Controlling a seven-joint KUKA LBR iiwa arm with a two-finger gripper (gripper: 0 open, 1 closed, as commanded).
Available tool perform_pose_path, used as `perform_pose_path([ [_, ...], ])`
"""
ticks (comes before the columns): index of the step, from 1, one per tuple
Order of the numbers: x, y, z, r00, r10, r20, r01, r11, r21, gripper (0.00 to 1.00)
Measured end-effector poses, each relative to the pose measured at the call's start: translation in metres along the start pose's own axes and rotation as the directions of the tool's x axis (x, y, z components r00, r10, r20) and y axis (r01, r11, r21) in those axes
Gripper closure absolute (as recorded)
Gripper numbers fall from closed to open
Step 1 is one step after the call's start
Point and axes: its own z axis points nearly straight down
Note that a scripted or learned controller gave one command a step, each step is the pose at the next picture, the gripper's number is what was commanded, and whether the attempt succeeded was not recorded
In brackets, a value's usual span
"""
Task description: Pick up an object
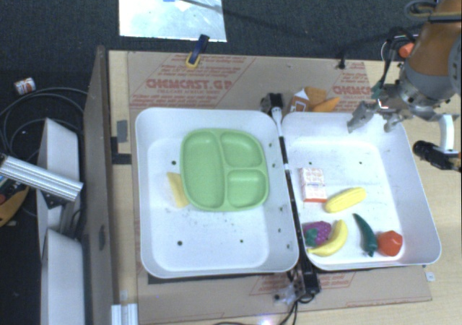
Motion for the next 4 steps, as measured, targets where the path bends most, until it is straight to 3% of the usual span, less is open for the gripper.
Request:
perform_pose_path([
  [1,0.011,-0.102,0.021,1.000,0.003,-0.002,-0.003,1.000,0.007,0.00],
  [2,0.023,-0.114,0.104,1.000,0.003,-0.001,-0.003,1.000,0.001,0.00],
  [3,0.022,-0.113,0.091,1.000,0.002,-0.001,-0.002,1.000,-0.001,1.00],
  [4,0.084,-0.091,0.027,1.000,-0.007,-0.003,0.007,1.000,-0.006,1.00],
])
